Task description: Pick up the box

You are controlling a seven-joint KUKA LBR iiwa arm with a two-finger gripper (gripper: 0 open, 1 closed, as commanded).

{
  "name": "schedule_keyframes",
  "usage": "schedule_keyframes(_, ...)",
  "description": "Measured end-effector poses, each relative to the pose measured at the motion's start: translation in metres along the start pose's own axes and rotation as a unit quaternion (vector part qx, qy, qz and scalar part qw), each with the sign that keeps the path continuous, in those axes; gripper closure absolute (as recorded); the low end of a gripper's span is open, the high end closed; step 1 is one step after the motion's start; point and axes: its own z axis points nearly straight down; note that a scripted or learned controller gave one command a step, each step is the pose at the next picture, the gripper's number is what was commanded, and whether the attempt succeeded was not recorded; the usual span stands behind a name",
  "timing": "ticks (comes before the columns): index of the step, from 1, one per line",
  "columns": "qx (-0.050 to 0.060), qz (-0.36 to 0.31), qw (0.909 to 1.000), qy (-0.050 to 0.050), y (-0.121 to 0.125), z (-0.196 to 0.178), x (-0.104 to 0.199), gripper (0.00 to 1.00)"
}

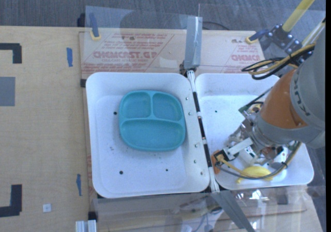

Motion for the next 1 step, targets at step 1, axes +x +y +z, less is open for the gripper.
schedule_keyframes(1,0.007,-0.073,0.9973,-0.008,-0.0651,-0.0926,0.0235,0.00)
